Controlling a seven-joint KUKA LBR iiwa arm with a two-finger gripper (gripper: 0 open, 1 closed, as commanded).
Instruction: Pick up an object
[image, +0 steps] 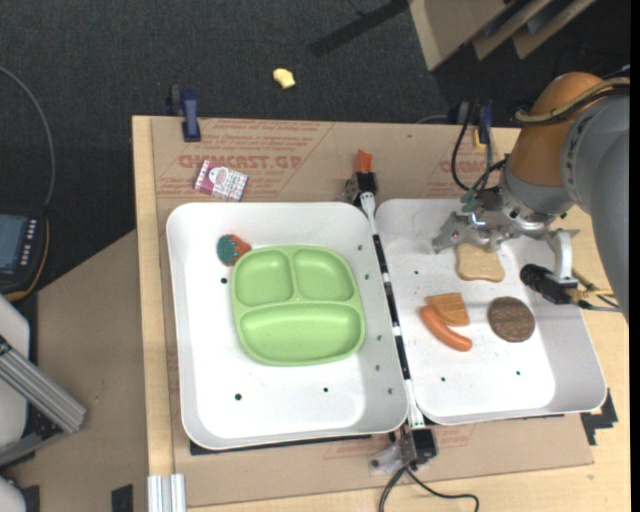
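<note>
Counting contents: right bin (560, 390) holds four items — one toast slice (481, 265), one orange block (449, 306), one sausage (446, 330), one brown patty (512, 320). Left bin (200, 400): one green divided plate (296, 304), one red-green toy (234, 249). Pincer (478, 232) upper right, above toast; finger state cannot be made out.

The two bins (200, 400) are white. A light green plate (297, 304) sits in one. Next to it is a small red and green toy (233, 249). The other bin has tan bread (480, 264), an orange hot dog (445, 328), a yellow-orange wedge (449, 306) and a brown patty (511, 320). The arm (560, 130) is grey and orange.
</note>
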